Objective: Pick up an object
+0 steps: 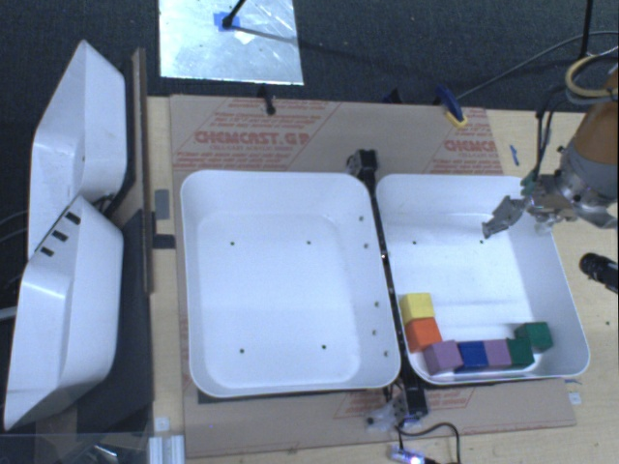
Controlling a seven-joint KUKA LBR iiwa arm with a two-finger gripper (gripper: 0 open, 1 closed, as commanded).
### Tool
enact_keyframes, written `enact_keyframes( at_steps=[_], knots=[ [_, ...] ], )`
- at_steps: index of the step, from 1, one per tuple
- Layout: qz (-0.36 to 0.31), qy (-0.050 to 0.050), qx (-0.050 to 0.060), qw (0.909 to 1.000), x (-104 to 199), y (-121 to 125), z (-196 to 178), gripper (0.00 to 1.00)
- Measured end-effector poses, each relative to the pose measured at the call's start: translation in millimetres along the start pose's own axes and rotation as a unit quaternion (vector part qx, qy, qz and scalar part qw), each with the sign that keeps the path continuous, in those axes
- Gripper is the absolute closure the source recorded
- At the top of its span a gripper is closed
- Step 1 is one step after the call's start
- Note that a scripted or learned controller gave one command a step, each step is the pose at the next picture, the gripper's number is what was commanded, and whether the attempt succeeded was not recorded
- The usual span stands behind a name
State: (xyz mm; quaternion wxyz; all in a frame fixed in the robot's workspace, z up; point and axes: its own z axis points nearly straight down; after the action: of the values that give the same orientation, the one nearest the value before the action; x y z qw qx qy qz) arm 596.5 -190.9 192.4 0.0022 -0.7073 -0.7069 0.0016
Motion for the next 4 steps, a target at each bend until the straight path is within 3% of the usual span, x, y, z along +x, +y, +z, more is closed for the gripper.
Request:
enact_keyframes(
  at_steps=[1, 3, 4],
  knots=[
    [0.0, -0.001, -0.003, 1.0, 0.1, 1.5, -3.4, 0.0],
    [0.0, 0.0, -0.001, 1.0, 4.2, 5.9, 108.1, 0.0],
    [-0.001, -0.001, -0.004, 1.0, 3.6, 7.6, 94.7, 1.0]
  ],
)
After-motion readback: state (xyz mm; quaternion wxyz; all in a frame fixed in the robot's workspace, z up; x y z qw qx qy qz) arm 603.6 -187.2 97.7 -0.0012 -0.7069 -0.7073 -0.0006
